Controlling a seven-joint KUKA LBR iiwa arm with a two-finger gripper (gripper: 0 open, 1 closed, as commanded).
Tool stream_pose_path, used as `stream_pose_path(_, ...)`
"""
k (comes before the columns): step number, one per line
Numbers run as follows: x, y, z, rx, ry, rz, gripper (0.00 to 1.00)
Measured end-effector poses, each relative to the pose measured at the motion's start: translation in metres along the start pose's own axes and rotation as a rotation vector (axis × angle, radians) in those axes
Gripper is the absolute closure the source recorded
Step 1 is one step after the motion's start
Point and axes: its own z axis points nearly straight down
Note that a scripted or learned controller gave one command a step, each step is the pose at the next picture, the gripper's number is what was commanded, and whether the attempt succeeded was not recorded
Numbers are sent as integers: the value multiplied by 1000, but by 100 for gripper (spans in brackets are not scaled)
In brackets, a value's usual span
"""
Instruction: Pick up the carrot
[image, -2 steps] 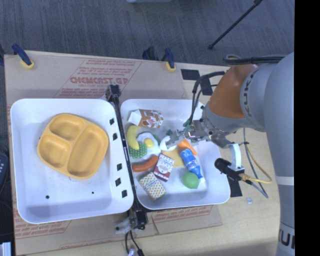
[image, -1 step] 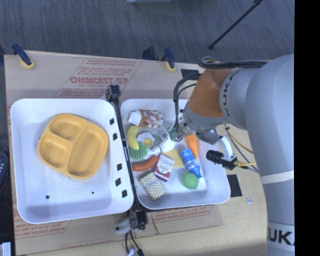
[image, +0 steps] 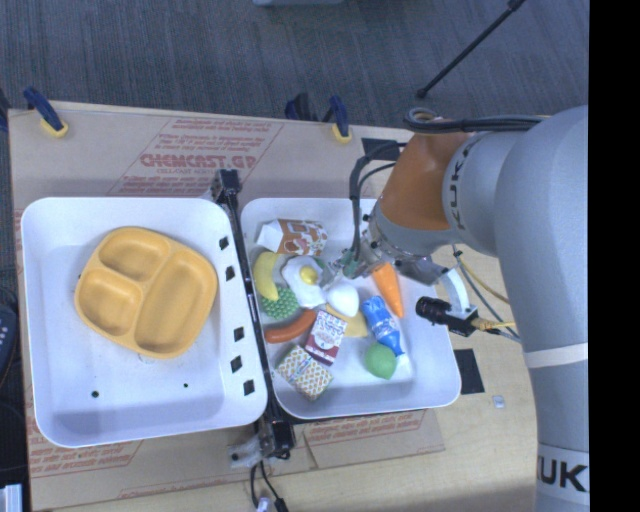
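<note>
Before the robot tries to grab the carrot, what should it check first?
1. Carrot lies in the right bin: ok.
2. Gripper sits above the carrot's top end: ok.
3. Carrot already held: cannot tell, the wrist hides that spot.
4. Room around the carrot: not ok, the white egg and the blue bottle lie right beside it.
5. Carrot's lower half in plain sight: ok.
6. Yellow tray in the left bin, far from the pick: ok.
</note>
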Motion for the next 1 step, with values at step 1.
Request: stream_pose_path(1, 15, -34, -137, 1, -2, 341, 100)
